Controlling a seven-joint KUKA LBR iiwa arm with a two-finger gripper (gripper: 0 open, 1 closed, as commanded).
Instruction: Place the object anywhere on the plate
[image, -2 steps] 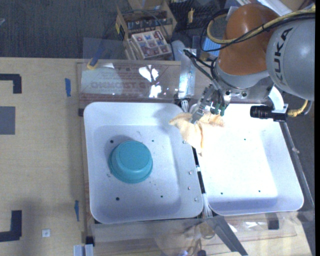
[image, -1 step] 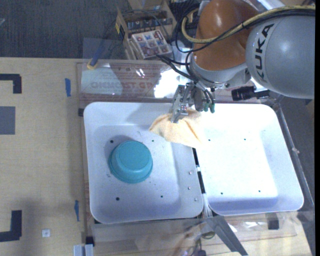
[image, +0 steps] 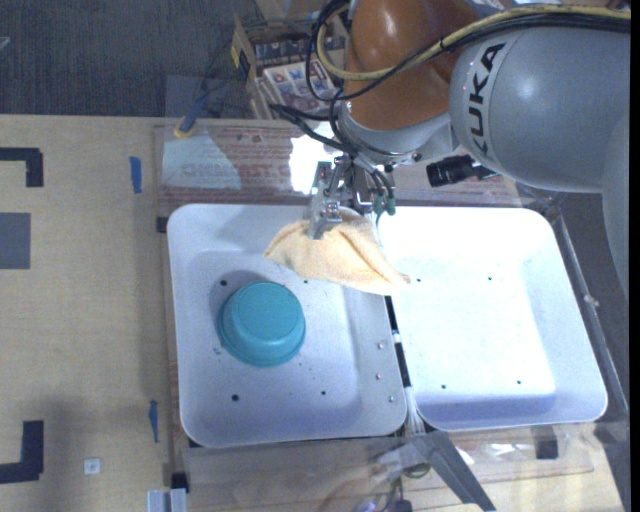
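A yellow-orange cloth (image: 335, 258) hangs over the upper right part of the left bin (image: 200, 400), draped from my gripper (image: 328, 222). The gripper is shut on the cloth's top, and the cloth fans out below it toward the divider between the bins. A blue upturned plate or bowl (image: 262, 322) sits in the left bin, lower left of the cloth and apart from it.
The right bin (image: 500, 330) lies beside the left one. The grey arm and its orange band (image: 400, 50) fill the upper right. Beige bench surface with black markers lies to the left.
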